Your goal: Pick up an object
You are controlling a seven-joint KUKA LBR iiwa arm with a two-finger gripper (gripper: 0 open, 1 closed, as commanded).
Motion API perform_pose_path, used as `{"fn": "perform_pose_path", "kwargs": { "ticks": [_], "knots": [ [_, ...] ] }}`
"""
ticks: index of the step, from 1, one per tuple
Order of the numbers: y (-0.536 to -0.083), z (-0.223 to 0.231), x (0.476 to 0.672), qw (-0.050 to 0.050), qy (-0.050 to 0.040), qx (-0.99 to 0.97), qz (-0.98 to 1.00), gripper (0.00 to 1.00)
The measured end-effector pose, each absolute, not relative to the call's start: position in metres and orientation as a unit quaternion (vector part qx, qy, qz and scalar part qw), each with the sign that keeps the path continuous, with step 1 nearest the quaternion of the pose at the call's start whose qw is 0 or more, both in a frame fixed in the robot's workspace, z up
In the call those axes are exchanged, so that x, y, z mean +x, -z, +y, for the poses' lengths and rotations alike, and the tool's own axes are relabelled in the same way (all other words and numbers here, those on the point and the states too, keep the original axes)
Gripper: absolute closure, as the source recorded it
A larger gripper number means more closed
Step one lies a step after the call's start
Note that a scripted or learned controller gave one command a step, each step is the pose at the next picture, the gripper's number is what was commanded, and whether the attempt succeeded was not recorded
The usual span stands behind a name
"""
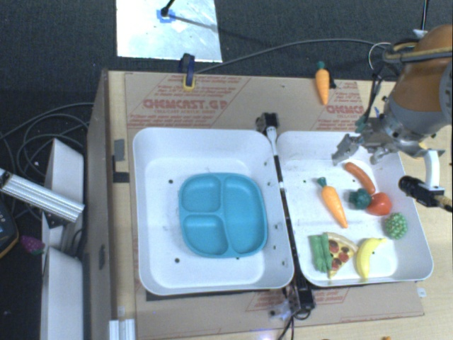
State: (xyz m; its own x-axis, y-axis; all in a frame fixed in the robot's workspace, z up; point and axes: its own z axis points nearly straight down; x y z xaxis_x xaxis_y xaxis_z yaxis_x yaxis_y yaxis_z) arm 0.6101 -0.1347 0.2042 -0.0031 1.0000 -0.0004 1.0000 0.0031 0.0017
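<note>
- While it hangs over the far side of the right bin (423,261), the gripper (362,149) has its grey fingers spread apart, and nothing sits between them.
- Just below the fingers lies an orange-red sausage (360,176), slanting toward the bin's right edge.
- Next to that come a dark green broccoli piece (359,199) and a red tomato (379,204), touching each other.
- A carrot (332,201) with a green top lies near the bin's middle, slanting toward the near edge.
- A green bunch of grapes (396,225) sits by the right edge.
- Along the near edge lie green beans (320,251), a pizza slice (340,250) and a yellow banana (366,256), side by side.
- The left bin (152,190) holds a blue divided plate (221,214) near its middle.
- Both bins rest on a tan board (212,91) printed in red; "CHEMCAST" can be read at its far edge, the rest is too blurred.
- A second carrot (323,84) lies on that board, beyond the right bin's far edge.
- A yellow-and-blue clamp (188,70) grips the board's far edge.
</note>
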Motion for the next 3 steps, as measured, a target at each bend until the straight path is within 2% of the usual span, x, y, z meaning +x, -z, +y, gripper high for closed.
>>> {"fn": "perform_pose_path", "kwargs": {
  "ticks": [1, 2, 3],
  "knots": [
    [-0.097, -0.11, 0.577, -0.001, 0.0005, 0.707, 0.708, 0.0],
    [-0.109, -0.11, 0.579, 0.001, -0.0009, 0.706, 0.708, 1.0],
    [-0.185, -0.048, 0.543, 0.001, -0.0016, 0.706, 0.709, 1.0]
  ]
}}
